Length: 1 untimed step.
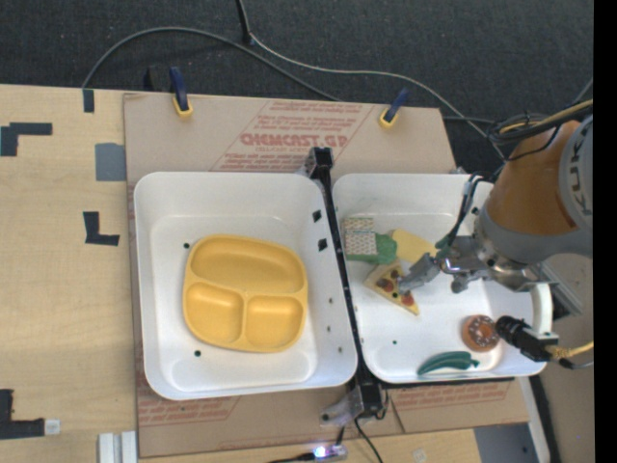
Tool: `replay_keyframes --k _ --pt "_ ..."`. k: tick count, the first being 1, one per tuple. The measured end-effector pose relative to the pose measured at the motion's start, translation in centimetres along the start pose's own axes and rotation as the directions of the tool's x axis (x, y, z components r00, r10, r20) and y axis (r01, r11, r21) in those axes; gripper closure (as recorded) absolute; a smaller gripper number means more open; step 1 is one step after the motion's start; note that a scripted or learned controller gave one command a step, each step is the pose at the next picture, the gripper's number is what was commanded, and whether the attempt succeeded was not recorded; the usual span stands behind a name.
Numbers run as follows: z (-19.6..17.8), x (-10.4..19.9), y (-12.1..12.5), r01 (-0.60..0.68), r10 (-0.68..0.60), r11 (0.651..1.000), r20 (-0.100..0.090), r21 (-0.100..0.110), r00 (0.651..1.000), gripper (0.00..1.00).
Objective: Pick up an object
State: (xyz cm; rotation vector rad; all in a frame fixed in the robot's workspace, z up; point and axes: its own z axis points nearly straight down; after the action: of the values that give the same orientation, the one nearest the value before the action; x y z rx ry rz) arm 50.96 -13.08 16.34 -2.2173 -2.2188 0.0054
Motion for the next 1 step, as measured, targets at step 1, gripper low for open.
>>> replay_keyframes --k 1 --pt "6.38 0.44 0.16 0.000 0.000 1.000 0.000 0.001 1.000 0.00"
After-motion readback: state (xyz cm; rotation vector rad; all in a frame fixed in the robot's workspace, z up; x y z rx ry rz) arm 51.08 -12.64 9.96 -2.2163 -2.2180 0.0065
